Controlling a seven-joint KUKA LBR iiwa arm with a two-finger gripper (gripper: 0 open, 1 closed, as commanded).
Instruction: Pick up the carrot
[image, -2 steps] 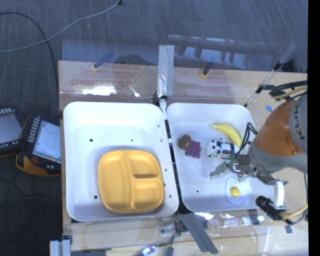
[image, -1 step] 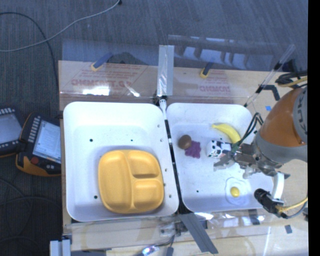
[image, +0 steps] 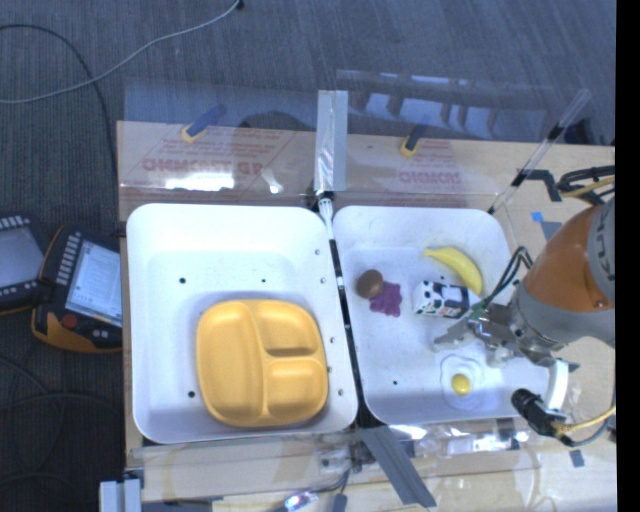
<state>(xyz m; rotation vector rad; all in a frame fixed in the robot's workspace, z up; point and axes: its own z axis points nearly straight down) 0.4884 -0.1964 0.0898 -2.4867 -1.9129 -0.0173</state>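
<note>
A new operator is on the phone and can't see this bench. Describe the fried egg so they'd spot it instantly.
Look in the right white bin, in the front part nearest the camera. There, just in front of the arm's end effector, lies the fried egg. It is a flat white patch with a round yellow yolk, unlike the curved, all-yellow banana towards the back.

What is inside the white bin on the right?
The right bin holds a banana, a brown kiwi, purple grapes, a black-and-white cow toy and a fried egg. The arm covers the far right part, so anything beneath it is hidden.
</note>
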